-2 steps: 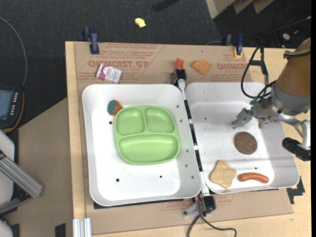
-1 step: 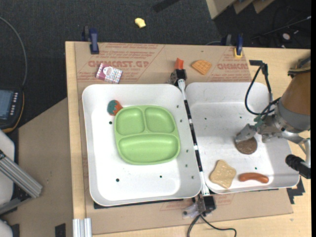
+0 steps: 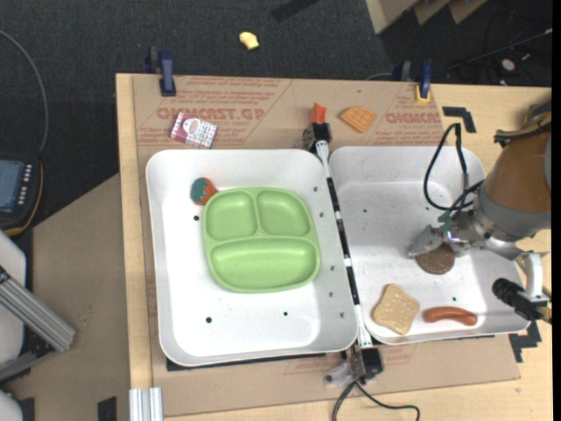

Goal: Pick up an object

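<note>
In the right bin (image 3: 386, 191) my gripper (image 3: 433, 245) reaches in from the right and sits low over a brown round patty (image 3: 436, 260), its metal fingertips touching or just above the patty's top edge. A toast slice (image 3: 395, 309) lies at the bin's front left. A red sausage (image 3: 451, 316) lies to the right of the toast, near the front wall.
The left bin (image 3: 175, 305) holds a green divided plate (image 3: 259, 239) and a small red-and-green toy (image 3: 203, 189) behind it. On the bench behind the bins lie a pink packet (image 3: 194, 130) and a waffle cracker (image 3: 357, 118). A black cable (image 3: 438, 169) loops above the gripper.
</note>
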Tool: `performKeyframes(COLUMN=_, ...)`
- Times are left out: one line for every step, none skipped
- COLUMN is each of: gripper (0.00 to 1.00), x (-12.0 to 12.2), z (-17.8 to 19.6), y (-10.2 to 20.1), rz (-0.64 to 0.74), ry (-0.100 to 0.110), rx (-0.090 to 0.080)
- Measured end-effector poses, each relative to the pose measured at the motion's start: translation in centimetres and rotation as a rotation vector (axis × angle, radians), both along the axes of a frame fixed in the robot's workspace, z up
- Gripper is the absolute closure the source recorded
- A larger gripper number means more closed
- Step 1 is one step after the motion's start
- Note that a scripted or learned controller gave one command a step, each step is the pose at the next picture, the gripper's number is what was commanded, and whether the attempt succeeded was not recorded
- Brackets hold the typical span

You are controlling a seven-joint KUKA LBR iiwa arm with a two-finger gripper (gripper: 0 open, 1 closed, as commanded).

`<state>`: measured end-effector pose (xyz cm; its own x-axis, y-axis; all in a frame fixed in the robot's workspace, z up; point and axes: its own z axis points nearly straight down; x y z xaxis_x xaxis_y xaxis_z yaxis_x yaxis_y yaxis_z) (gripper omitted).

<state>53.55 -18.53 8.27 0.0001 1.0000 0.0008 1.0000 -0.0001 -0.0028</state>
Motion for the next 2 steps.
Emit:
performKeyframes(gripper=1.0, x=0.2, z=1.3, y=0.0, rz=0.0, ry=-0.007, rx=-0.002)
performKeyframes(gripper=1.0, x=2.8, z=11.6, y=6.8, rz=0.007, ry=-0.014, rx=-0.002)
